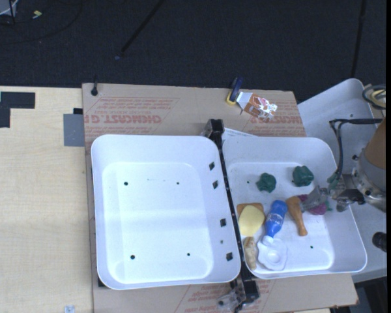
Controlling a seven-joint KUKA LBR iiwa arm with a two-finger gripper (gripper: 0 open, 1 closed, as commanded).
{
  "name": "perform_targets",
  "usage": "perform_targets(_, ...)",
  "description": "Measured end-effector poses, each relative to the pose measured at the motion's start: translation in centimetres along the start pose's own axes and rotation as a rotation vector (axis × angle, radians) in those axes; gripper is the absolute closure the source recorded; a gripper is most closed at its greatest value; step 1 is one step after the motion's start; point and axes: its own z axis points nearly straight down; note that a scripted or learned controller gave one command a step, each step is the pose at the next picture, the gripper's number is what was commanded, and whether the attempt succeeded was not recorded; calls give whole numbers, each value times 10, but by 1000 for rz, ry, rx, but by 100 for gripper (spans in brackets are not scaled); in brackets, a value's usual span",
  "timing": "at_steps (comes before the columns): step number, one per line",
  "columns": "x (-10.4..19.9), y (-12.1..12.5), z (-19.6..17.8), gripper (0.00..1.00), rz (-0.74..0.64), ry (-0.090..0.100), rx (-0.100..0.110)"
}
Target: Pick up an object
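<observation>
The right bin (283,147) holds several small objects: two dark green lumps (266,182) (303,174), a yellow piece (250,218), a blue bottle (275,218) with a white object (272,253) at its near end, and an orange-brown stick (297,214). A small purple thing (317,207) lies by the bin's right side. My gripper (326,196) is low over that right side, right at the purple thing and just right of the orange-brown stick. Whether the purple thing is in its grasp is too blurred to tell.
The left bin (156,141) sits beside the right one, with black clips (215,128) along the shared edge. Both rest on a cardboard sheet (150,113). A small printed packet (259,106) and a blue-yellow clip (234,91) lie behind the right bin. Black cables (342,135) hang near the arm.
</observation>
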Motion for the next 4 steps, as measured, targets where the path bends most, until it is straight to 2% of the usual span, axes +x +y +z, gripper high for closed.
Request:
perform_targets(1,-15,15,105,0,0,-2,-2)
perform_targets(2,24,61,100,0,-4,0,-4)
perform_targets(3,22,58,91,100,0,1,1)
perform_targets(4,114,83,-7,100,-10,2,-12)
